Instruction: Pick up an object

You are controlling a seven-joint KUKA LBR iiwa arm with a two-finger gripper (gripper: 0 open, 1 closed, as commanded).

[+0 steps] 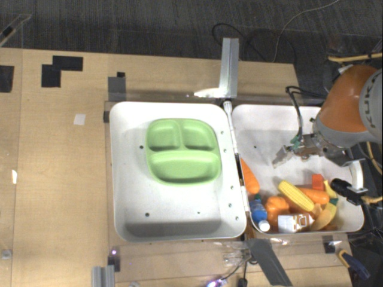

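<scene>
- The corn cob (296, 195) lies in the right bin (263, 127), in the heap at its near right corner; its long axis runs from upper left to lower right.
- An orange carrot (249, 177) lies against the bin's left wall, its narrow tip pointing up and away from the heap.
- Packed close around the corn are a blue bottle (259, 210), a small white carton (294, 222), a banana (327, 215) and other orange pieces, all touching or overlapping.
- The gripper (286, 155) hangs over the middle of the right bin, just above and left of the heap, fingers pointing left; they appear slightly apart with nothing between them, though the view is too small to be sure.
- The far half of the right bin is bare white floor, offering open room.
- The left bin (125, 178) holds a green divided plate (181, 150), set toward its far side, with bare floor along the near edge.
</scene>
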